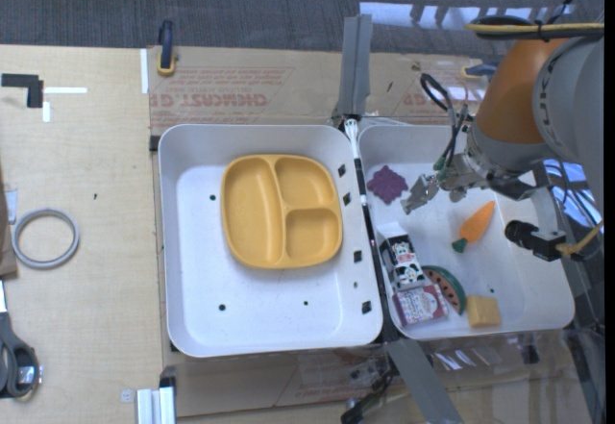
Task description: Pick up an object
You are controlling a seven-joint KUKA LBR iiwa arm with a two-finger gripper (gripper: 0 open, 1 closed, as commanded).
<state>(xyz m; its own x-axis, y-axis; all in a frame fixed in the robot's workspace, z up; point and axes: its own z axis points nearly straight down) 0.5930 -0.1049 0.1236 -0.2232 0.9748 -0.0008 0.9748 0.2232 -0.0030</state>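
Observation:
The right bin [538, 302] holds a purple bunch of grapes [387, 183], an orange carrot [474, 224], a small printed carton [402, 261], a watermelon slice [449, 287], a pink packet [418, 305] and a tan block [483, 311]. My gripper [423, 191] hangs over the upper middle of this bin, between the grapes and the carrot, its fingers pointing left and down. Nothing shows between the fingers. The arm's grey and orange body covers the bin's upper right corner.
The left bin [192, 307] carries a yellow divided plate [282, 211]. A grey divider post [356, 62] stands at the back between the bins. A roll of tape [42, 237] and scissors [15, 366] lie on the wooden bench at left.

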